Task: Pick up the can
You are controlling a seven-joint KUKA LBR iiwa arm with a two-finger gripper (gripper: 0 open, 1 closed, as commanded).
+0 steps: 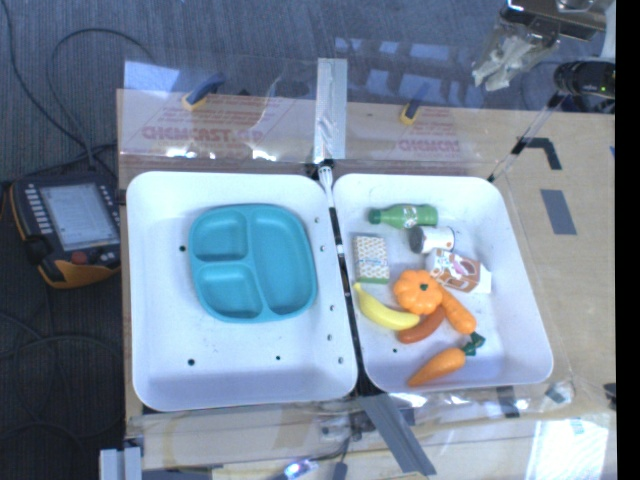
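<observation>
The small white-and-dark metal can (432, 239) lies on its side in the right-hand shallow white bin (520, 288), toward that bin's far half, just below the green plastic bottle (402, 215) and touching or nearly touching the red-and-white packet (458, 271) on its near side. The pincer (500, 60) hangs well apart from it, up at the far right corner of the view, above the table (570, 258) beyond the bin's far rim, so the can lies toward the near left from it, and down. The can's long axis seems to run roughly left to right across the view, one dark end facing left, though it is small and foreshortened and I would not press that. Whether the pale fingers are apart or together cannot be told; they blur into one light shape, and the wrist above is cut off by the top edge. An orange toy pumpkin (417, 291) crowds close by, leaving little free room on the can's near side.
</observation>
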